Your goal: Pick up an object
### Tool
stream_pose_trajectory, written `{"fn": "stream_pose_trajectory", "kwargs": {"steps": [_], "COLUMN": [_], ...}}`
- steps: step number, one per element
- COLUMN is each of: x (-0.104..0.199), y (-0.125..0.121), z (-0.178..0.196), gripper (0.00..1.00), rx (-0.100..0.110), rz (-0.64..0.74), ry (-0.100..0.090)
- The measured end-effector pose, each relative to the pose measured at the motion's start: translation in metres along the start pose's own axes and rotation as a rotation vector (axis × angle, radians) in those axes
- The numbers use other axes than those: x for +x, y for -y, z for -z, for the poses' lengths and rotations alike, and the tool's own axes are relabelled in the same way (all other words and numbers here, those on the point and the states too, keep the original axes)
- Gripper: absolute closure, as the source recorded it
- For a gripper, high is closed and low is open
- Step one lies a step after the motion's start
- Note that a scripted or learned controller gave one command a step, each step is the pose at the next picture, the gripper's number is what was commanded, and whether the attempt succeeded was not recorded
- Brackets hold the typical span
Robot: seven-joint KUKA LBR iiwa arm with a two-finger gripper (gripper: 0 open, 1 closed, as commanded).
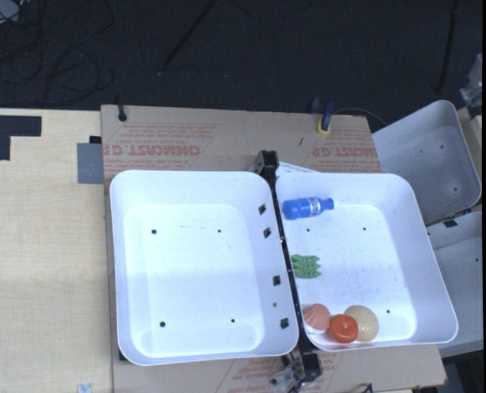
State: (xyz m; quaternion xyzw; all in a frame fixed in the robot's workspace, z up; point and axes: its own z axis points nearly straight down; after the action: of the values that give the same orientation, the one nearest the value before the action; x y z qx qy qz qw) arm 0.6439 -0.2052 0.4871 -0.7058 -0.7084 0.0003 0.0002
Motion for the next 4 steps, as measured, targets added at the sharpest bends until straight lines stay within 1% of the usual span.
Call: {"fn": "stream_pose_trajectory", "kwargs": {"steps": [1, 2, 3, 4], "x": [0.011, 0.049, 0.071, 0.116], "y": [0.0, 0.02, 0.043, 0.081], "z": [0.005, 0.019, 0.018, 0.012], "gripper": [1.0, 1.0, 1.0, 1.0], "rx": [0.0, 0.002, 0.003, 0.005], "rz": [-0.001, 0.0, -0.001, -0.001], "ry": [0.0, -0.001, -0.002, -0.002]}}
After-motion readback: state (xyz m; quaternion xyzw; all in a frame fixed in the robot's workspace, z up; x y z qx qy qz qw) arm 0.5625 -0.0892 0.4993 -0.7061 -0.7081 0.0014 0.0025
